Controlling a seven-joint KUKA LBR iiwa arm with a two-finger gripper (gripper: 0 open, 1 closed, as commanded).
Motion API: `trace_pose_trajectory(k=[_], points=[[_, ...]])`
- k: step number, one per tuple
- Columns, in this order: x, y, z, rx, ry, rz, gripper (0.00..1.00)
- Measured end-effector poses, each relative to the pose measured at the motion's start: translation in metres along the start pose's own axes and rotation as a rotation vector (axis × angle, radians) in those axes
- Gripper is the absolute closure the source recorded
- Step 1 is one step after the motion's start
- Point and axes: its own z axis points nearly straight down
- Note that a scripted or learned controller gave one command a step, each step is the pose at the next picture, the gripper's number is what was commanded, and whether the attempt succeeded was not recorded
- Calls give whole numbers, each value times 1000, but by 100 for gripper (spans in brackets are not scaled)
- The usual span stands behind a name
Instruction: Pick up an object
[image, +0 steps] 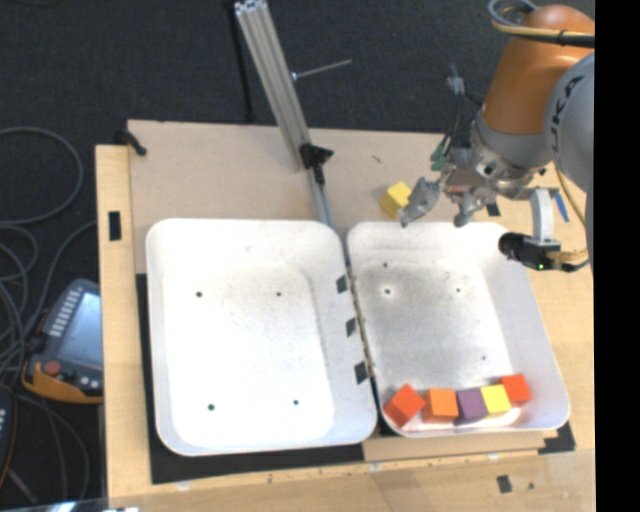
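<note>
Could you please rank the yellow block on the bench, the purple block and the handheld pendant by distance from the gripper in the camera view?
From the gripper:
1. Yellow block, just beside it, beyond the bins.
2. Purple block, right bin's near edge.
3. Handheld pendant, far left, off the bench.

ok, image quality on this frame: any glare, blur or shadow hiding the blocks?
Camera view: even light, no hard shadows; mild washout on the right bin rim; the five blocks along its near edge read sharp, as does the yellow block on the bench; gripper slightly soft.
</note>
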Motion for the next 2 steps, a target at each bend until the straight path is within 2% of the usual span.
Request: trace_pose_trajectory(k=[1,2], points=[[35,-85,8,3,1,4,0],[92,-145,4,2,3,-3,0]])
